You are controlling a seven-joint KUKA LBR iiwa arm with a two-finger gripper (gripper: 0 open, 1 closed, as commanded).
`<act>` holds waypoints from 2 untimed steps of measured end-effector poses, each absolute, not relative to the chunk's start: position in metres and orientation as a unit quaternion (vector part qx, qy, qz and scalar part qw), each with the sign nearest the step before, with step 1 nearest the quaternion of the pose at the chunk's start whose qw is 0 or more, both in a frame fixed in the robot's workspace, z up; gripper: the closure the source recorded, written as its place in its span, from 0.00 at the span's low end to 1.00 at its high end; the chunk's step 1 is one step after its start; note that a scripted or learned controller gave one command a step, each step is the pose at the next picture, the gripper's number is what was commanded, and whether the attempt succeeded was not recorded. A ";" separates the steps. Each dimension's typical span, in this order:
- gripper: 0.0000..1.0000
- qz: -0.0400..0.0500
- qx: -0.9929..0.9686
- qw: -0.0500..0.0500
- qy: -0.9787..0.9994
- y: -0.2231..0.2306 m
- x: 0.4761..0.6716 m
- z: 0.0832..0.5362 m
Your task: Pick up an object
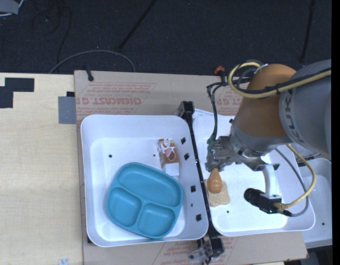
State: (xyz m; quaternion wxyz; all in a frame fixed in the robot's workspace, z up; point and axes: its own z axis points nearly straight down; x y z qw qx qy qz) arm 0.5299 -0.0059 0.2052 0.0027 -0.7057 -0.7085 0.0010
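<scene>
One object, a tan pear (214, 182), lies on a beige patch (218, 195) in the right bin (302, 225), directly under the claw (216, 162). Whether its grip is closed I cannot tell; lifting apparently remains undone.

Gripper (214, 162): fingers masked by the wrist housing; open or closed state not determinable.
Arm (302, 101): cut off by the right edge.
Right bin (302, 225): far wall and much of the floor hidden beneath the arm.
Small packet (168, 152): print too small to read.
Tan object (214, 182): top hidden under the gripper; identity unclear.
</scene>
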 end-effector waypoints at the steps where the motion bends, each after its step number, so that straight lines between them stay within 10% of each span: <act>1: 1.00 0.001 -0.706 0.002 -0.708 0.040 0.527 0.209; 2: 1.00 0.001 -0.705 0.002 -0.709 0.097 0.518 0.212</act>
